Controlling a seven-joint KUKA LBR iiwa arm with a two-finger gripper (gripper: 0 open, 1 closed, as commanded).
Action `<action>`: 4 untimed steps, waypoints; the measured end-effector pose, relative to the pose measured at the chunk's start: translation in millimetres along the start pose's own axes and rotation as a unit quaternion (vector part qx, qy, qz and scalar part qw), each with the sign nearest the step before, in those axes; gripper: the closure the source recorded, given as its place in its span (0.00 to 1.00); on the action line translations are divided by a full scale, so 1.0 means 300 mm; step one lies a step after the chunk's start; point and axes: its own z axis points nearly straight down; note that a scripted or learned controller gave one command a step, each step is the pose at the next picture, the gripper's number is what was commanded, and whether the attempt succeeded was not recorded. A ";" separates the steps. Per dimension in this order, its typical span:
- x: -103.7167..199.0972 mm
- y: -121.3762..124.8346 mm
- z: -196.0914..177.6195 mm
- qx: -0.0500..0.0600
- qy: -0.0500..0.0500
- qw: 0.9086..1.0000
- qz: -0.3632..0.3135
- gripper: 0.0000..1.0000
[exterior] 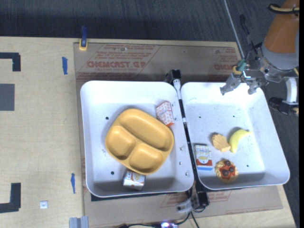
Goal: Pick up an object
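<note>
My gripper [239, 87] hangs over the far right corner of the right bin [273, 141]; its two fingers [227, 88] stand spread, open, with nothing between them. Nearer the front of that bin lie a yellow banana [239, 137], a tan ridged snack piece [219, 141], a small red and white carton [203, 156] and a round brown and red toy food [226, 170]. All four lie well in front of the gripper.
The left bin [92, 127] holds a large yellow divided tray [138, 140], a red and white carton [164, 113] at its far right, and a small carton [134, 179] at the front. A black divider [183, 122] runs between the bins.
</note>
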 end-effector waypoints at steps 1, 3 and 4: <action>0.040 0.045 0.382 -0.001 0.000 1.000 -0.001 0.00; 0.174 -0.497 0.397 -0.001 0.000 1.000 0.001 0.00; 0.193 -0.552 0.396 -0.004 -0.001 1.000 0.001 0.00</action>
